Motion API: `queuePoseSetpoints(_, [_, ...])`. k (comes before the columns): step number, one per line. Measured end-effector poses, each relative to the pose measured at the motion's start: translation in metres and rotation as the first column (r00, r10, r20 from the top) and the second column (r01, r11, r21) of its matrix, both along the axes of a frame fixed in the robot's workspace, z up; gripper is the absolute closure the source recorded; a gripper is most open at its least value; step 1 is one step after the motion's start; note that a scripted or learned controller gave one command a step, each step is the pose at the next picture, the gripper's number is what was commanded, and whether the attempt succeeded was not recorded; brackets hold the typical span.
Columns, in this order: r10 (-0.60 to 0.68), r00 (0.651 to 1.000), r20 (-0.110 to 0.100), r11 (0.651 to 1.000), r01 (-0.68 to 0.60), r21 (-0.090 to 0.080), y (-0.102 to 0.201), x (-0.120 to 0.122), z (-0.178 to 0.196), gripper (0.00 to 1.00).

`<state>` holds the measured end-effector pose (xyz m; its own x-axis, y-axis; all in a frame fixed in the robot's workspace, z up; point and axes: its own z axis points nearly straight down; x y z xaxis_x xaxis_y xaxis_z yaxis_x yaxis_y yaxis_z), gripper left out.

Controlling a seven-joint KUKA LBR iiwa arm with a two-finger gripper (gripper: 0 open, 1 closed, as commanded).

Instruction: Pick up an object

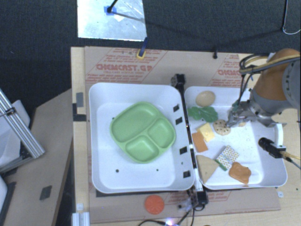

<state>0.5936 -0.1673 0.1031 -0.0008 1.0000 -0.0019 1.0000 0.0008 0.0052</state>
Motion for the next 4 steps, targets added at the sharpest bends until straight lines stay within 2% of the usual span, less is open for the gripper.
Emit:
queuePoseSetpoints(2, [0.005,1.000,0.003,1.000,-0.005,0.000,0.000,0.008,0.119,1.00])
queuePoseSetpoints(3, [0.008,1.000,-0.002,1.000,-0.008,0.003,0.045,0.008,0.127,1.00])
queuePoseSetpoints(4, [0.009,1.000,-0.005,1.000,-0.009,0.004,0.099,0.001,0.115,1.00])
